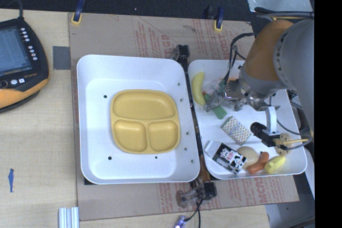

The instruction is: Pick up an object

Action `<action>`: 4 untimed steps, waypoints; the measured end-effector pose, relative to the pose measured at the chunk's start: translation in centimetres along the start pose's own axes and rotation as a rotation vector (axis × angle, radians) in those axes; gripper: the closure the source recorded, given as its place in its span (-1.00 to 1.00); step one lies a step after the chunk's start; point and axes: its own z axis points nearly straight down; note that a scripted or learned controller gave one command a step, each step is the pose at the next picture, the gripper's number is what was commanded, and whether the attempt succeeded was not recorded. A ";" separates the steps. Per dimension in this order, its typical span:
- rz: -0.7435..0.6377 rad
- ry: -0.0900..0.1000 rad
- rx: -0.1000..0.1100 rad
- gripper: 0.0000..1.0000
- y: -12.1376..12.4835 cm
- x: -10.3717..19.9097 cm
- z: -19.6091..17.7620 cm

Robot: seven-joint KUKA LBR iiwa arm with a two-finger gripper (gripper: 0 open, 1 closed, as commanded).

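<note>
Cardboard mat [133, 29] under two white bins [85, 115].

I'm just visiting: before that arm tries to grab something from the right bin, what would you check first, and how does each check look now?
1. Gripper down inside the right bin: ok.
2. Something within reach: ok, banana and green piece lie beside it.
3. Something already between the gripper's tips: cannot tell, too cluttered.
4. Target standing apart from its neighbours: not ok, the things crowd together.
5. Yellow tray in the left bin out of the way: ok.
</note>
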 end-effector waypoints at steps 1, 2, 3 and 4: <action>-0.003 0.001 0.002 1.00 0.0 0.0 -1.0; -0.001 -0.001 -0.002 1.00 -6.9 -1.4 -8.5; -0.004 -0.002 -0.002 1.00 -4.0 6.7 -10.0; 0.000 -0.002 -0.002 1.00 -2.7 -2.4 -6.0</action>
